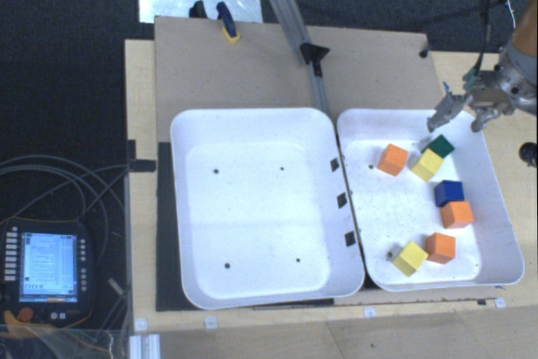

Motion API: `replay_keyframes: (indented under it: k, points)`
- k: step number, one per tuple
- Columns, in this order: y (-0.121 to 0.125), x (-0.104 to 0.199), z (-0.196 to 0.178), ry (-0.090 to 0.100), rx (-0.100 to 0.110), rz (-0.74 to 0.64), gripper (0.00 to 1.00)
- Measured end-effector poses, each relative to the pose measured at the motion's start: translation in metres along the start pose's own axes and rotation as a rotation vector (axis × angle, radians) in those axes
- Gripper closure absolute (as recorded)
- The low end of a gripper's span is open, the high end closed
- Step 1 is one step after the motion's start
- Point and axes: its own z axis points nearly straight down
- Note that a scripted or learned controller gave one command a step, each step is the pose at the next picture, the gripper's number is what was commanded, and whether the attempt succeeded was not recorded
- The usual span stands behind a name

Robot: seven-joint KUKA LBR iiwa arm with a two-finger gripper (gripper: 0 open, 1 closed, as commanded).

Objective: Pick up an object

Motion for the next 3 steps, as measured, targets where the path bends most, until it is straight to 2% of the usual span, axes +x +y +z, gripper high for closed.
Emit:
replay_keyframes:
  k: [1,2,3]
  points:
    - [0.000,0.000,0.000,0.000,0.000,0.000,0.00]
    - [-0.010,-0.003,0.053,0.001,0.005,0.004,0.00]
    - [-0.009,0.000,0.116,0.001,0.006,0.003,0.00]
